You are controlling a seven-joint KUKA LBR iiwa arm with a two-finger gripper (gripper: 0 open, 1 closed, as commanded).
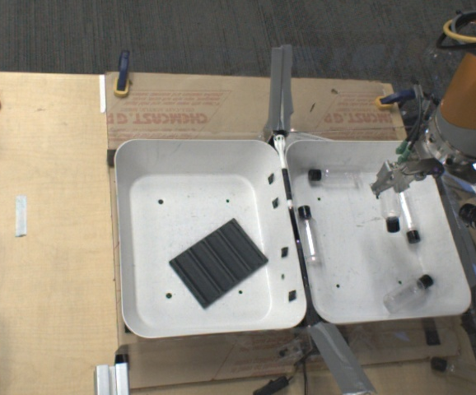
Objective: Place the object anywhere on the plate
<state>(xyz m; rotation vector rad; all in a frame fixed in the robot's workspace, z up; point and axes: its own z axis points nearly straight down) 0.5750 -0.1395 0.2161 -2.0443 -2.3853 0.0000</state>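
Note:
A dark ribbed rectangular plate (219, 262) lies tilted on the floor of the left bin (139, 220). Several clear tubes with black caps lie in the right bin (361, 303): one by the divider (307, 230), a cap near the back (314, 174), two close together (403, 220), and one at the front right (411, 292). My gripper (393, 179) hangs over the back right of the right bin, just above the upper ends of the pair of tubes. From this angle nothing shows clearly in its grasp.
The arm's orange band (469, 97) and cables crowd the right bin's far right side. A grey divider bar (281, 89) runs between the bins. Cardboard (189, 109) with blue clamps lies behind them. A wooden bench top (40, 220) stretches to the left.

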